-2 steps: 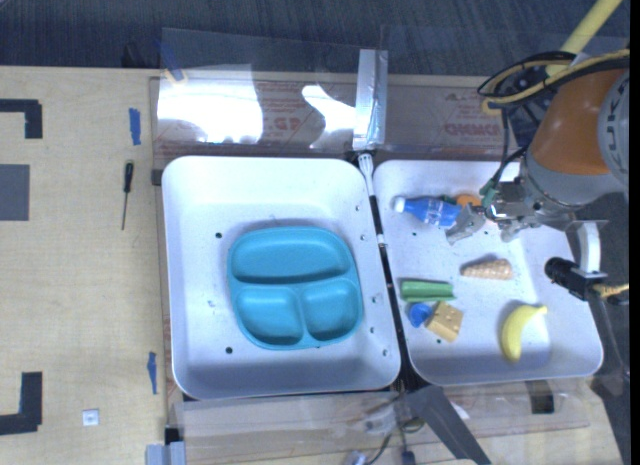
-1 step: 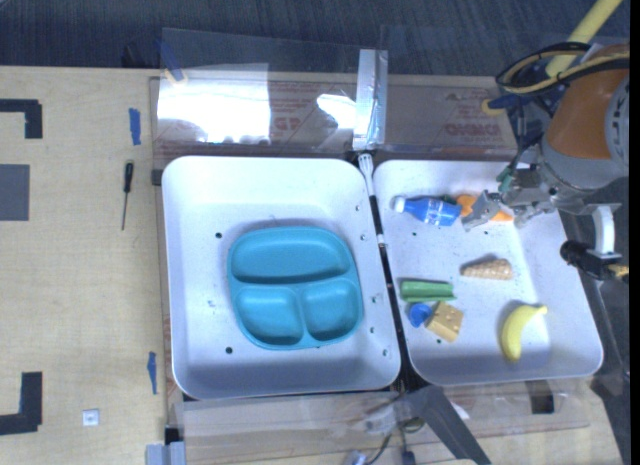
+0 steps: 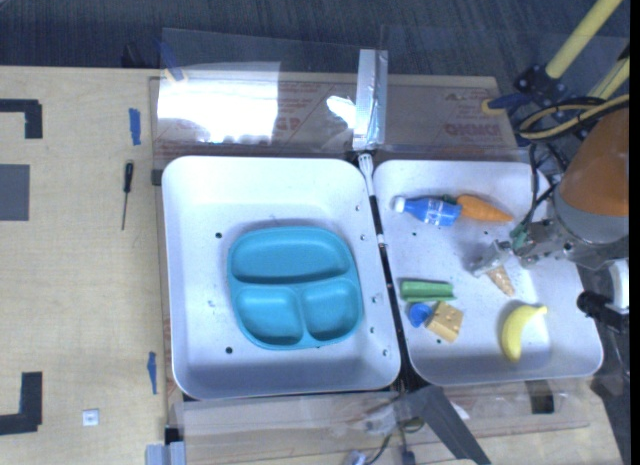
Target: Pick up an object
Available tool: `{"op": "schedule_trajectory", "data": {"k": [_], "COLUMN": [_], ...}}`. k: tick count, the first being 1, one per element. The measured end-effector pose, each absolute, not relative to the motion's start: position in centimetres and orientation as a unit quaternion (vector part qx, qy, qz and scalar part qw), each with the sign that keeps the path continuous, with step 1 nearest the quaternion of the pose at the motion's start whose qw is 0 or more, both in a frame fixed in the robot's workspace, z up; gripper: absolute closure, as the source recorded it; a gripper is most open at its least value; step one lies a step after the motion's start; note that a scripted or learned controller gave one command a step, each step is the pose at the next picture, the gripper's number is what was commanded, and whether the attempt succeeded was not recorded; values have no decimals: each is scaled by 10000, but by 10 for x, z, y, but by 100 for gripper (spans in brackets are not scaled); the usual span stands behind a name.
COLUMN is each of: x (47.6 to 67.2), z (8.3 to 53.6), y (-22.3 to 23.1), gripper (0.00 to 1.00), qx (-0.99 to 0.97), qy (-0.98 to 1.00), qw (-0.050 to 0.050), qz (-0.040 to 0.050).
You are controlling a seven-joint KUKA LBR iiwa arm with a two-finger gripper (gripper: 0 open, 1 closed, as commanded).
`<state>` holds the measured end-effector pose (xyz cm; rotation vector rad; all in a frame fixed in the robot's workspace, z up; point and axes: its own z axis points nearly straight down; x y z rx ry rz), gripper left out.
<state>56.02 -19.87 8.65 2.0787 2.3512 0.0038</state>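
Banana [image 3: 521, 329] in right bin [image 3: 560, 178], near front right corner, long axis running roughly front to back. Lies toward the front from claw [image 3: 505, 253], close by, nothing between. Claw state: cannot tell, too small and cluttered to judge.

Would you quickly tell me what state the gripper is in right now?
Gripper: low in the right bin, beside the carrot; whether it is open, closed or holding anything cannot be told.

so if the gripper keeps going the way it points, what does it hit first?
Probably the small tan piece just below the gripper, or the right bin's floor; height above it is unclear.
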Motion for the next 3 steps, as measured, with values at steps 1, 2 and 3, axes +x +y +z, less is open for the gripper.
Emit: {"op": "schedule_trajectory", "data": {"k": [1, 2, 3], "x": [562, 578, 583], "z": [99, 205, 194], "y": [-199, -108, -8], "gripper": [100, 100, 100], "qx": [6629, 6884, 6926], "qy": [7487, 7253, 7213], "qw": [53, 41, -15], "qz": [31, 50, 6]}}
